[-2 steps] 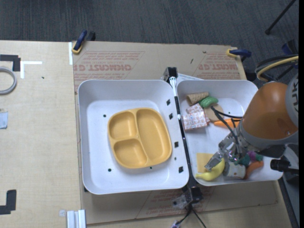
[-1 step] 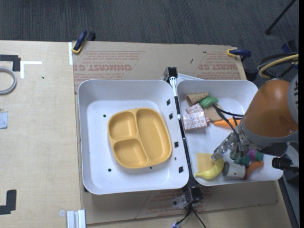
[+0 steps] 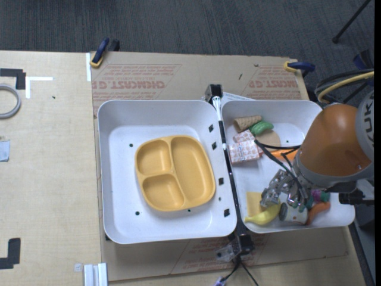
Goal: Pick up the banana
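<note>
The yellow banana (image 3: pixel 264 215) lies at the front left corner of the right bin (image 3: pixel 286 113), curved along the bin's near wall. My gripper (image 3: pixel 281 194) hangs low over the bin, right above the banana's right end and close to it or touching it. The grey arm with its orange band (image 3: pixel 336 140) hides the bin's right half. The slanted view does not show whether the banana sits between the gripper's tips.
A yellow three-part plate (image 3: pixel 174 173) lies in the left bin (image 3: pixel 119 159). The right bin also holds a cone (image 3: pixel 245 123), a green piece (image 3: pixel 261 127), a pink-and-white packet (image 3: pixel 244 147), a yellow slice (image 3: pixel 254 201) and an orange carrot (image 3: pixel 317 211).
</note>
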Action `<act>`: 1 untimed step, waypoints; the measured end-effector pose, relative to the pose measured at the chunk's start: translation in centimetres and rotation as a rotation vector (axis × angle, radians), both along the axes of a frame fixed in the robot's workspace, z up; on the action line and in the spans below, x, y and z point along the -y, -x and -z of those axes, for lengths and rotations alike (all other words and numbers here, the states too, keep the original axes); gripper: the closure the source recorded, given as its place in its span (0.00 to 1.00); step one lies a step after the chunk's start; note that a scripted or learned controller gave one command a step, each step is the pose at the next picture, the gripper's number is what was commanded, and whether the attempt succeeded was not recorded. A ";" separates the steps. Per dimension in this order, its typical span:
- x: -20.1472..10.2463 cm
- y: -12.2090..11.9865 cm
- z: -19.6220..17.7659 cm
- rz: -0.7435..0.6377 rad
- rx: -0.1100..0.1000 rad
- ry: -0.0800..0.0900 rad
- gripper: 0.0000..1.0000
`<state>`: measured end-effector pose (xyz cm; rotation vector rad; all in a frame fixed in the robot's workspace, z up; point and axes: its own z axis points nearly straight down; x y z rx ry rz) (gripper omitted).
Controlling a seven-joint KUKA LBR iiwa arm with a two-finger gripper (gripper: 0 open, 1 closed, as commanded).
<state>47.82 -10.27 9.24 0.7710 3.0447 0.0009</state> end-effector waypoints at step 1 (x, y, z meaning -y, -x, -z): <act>0.0 -0.2 -0.1 0.000 0.009 0.002 0.00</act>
